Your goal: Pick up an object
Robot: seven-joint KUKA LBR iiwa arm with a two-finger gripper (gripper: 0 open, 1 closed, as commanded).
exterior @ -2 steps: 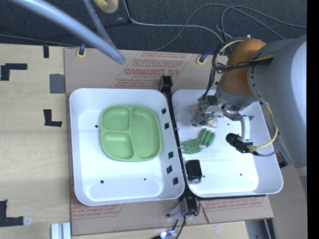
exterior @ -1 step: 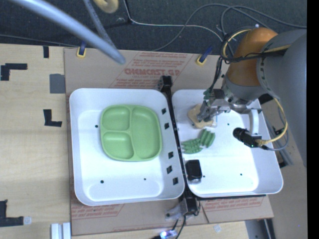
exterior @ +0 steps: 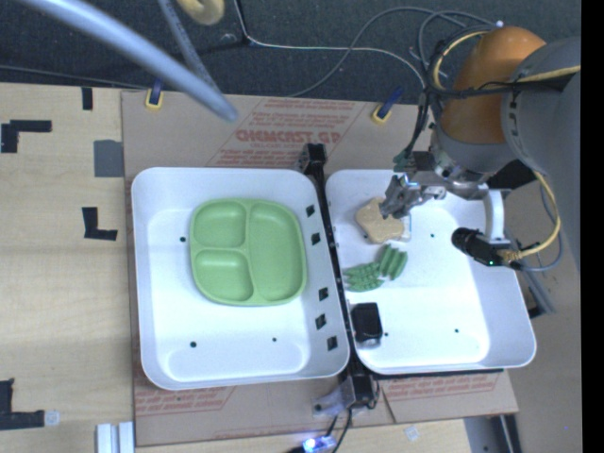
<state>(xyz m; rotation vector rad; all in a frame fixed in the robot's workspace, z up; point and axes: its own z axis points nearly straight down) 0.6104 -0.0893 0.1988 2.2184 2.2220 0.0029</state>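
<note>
Reaching: the gripper [exterior: 400, 199] is hanging over the right bin's [exterior: 491, 333] far-left part, right above a tan, biscuit-like piece [exterior: 378, 223].
Fingers: they are showing as a dark and metal cluster at the piece's upper right edge; from this slant I cannot tell whether they are spread, narrowed, or closing on anything.
Contact: the tips are looking as if they are touching or nearly touching the piece, but nothing is plainly sitting between them, so I am not counting it as held.
Piece: it is lying flat on the bin floor, close to the divider [exterior: 326, 253] between the two bins.
Neighbours: a green pod-like item [exterior: 376, 270] is lying just beside the piece, toward the camera; a small black block [exterior: 365, 322] is sitting further along, by the divider.
Left bin: it [exterior: 156, 281] is holding a green sectioned plate [exterior: 248, 251], well apart from the gripper.
Arm: the grey arm with its orange band [exterior: 491, 74] is coming in from the right.
Doing it well: in my judgement, the fingers should be straddling the piece squarely across its narrow side, going down to the floor before closing, and staying clear of the green item.
Risk: a flat piece may be slipping out sideways, so a slow, straight lift is looking safest.
</note>
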